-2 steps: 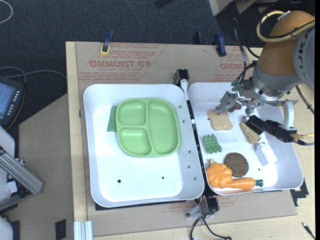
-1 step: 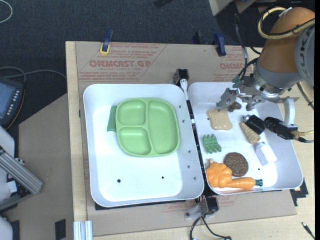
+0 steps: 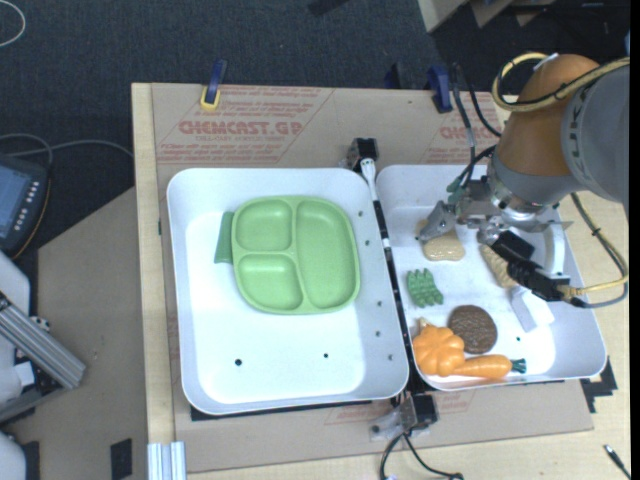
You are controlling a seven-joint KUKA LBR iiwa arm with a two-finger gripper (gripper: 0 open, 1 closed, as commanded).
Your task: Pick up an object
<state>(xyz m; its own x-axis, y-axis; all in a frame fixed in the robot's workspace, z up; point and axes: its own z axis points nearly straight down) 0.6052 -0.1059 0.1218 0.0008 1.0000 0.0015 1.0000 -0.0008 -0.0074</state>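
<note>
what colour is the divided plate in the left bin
Light green. The divided plate shows clearly in the camera view, lying in the left bin.

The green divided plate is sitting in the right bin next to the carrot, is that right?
Not quite. The camera view shows the green divided plate in the left bin; the carrot lies in the right bin, apart from it.

Pale green divided tray [image 3: 296,253], white bins [image 3: 200,298], orange carrot [image 3: 478,367], brown speckled patty [image 3: 472,328], dark green peas [image 3: 424,288]
</note>
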